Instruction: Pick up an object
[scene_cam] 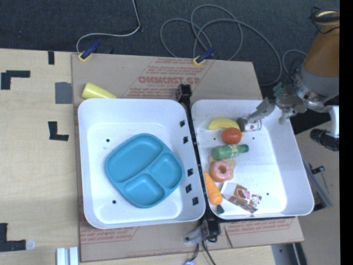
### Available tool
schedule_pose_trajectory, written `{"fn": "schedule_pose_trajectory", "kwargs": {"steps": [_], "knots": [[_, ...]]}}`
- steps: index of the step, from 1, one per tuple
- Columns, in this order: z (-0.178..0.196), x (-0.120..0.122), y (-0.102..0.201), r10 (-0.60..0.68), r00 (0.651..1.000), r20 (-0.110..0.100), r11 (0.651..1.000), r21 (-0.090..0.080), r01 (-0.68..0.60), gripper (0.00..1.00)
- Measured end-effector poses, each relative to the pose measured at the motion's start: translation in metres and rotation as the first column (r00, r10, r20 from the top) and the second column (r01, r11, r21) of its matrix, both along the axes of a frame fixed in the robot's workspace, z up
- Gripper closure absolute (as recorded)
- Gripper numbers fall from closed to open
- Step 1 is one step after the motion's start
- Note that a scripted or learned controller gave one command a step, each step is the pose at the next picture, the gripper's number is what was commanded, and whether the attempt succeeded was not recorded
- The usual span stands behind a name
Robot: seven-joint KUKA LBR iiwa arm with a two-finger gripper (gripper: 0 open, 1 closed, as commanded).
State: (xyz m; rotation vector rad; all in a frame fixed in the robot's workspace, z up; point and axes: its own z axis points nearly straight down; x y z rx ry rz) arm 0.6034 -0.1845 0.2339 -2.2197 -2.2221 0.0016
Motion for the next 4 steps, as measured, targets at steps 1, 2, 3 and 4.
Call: {"fn": "schedule_pose_trajectory", "kwargs": {"steps": [1, 2, 3, 4], "knots": [[-0.087, 0.017, 0.059, 0.001, 1.000, -0.003, 1.000, 0.002, -0.001, 0.00], [-0.148, 0.002, 0.088, 0.000, 1.000, 0.003, 1.000, -0.001, 0.000, 0.00], [-0.148, 0.039, 0.074, 0.001, 1.000, 0.005, 1.000, -0.001, -0.001, 0.00], [-0.138, 0.039, 0.074, 0.001, 1.000, 0.005, 1.000, -0.001, -0.001, 1.00]]}}
